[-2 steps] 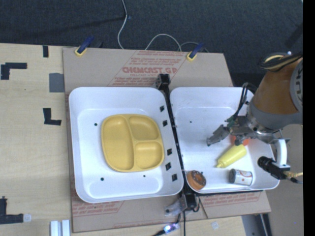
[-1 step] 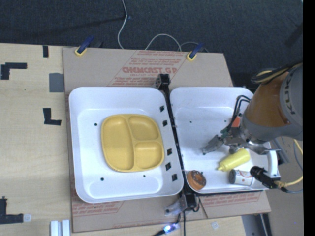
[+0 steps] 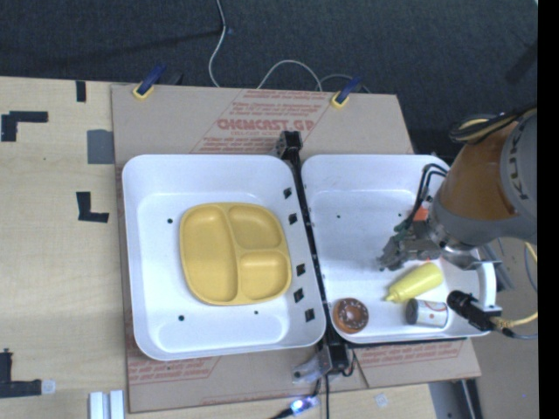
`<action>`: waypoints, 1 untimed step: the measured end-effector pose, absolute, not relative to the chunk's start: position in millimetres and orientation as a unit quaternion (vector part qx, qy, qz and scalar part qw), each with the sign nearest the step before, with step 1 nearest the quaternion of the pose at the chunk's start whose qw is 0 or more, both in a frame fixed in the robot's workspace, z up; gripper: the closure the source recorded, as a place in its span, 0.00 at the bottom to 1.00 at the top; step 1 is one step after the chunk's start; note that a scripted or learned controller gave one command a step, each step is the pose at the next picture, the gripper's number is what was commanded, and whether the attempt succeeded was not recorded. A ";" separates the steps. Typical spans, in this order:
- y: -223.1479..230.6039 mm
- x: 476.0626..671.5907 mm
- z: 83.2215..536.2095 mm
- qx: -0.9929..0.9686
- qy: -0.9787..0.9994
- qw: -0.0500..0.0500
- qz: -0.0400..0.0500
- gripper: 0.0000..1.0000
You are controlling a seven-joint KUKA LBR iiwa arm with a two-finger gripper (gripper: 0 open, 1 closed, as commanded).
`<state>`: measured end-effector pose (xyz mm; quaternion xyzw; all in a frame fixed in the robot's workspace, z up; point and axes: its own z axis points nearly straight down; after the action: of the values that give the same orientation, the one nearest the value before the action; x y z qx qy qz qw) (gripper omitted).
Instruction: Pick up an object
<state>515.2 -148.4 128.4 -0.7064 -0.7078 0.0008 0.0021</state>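
Pincer seemingly beside mustard bottle

Both white bins are being lit evenly from above, and their walls are being rendered close to overexposed, with little surface detail left. Only soft, faint shadows are being cast, the clearest beneath the yellow divided plate along its lower edge. The dark carpet is being kept dim and grainy. The whole frame is being shown slightly soft and low in resolution; fine parts at the gripper are being blurred into a dark mass.
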 end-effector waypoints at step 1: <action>-149.2 516.9 191.5 -0.707 -0.708 -0.002 -0.001 1.00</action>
<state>516.9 -149.2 191.5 -0.7066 -0.7076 -0.0011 -0.0019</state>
